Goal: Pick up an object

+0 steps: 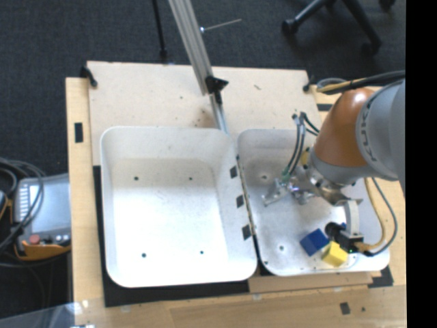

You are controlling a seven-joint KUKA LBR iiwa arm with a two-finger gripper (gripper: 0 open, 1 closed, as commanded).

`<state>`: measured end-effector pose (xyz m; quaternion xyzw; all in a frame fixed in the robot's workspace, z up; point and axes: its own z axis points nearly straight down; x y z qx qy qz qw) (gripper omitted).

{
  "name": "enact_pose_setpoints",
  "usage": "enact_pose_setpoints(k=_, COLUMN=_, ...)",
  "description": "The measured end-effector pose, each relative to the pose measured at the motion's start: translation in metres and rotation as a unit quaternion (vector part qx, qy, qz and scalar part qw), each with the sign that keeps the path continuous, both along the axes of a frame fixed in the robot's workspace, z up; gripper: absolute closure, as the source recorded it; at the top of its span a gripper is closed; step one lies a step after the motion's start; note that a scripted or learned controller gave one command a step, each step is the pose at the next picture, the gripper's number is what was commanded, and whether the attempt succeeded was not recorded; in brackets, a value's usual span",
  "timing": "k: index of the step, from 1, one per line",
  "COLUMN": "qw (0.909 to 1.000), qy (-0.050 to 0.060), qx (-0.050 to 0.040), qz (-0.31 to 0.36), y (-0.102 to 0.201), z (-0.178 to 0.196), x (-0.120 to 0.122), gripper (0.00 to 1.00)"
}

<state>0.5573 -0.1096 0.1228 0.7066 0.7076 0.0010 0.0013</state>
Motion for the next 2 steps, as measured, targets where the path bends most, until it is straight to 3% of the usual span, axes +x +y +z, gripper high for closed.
enact_pose_setpoints(k=1, qw=1.0, qy=0.0, qx=0.0004, qz=-0.005, y=-0.001, z=0.009, x=0.0, gripper=1.0)
enact_pose_setpoints(k=2, qw=1.0, qy=-0.001, qx=-0.0003, qz=0.001, y=0.001, z=0.053, x=0.001, gripper=1.0)
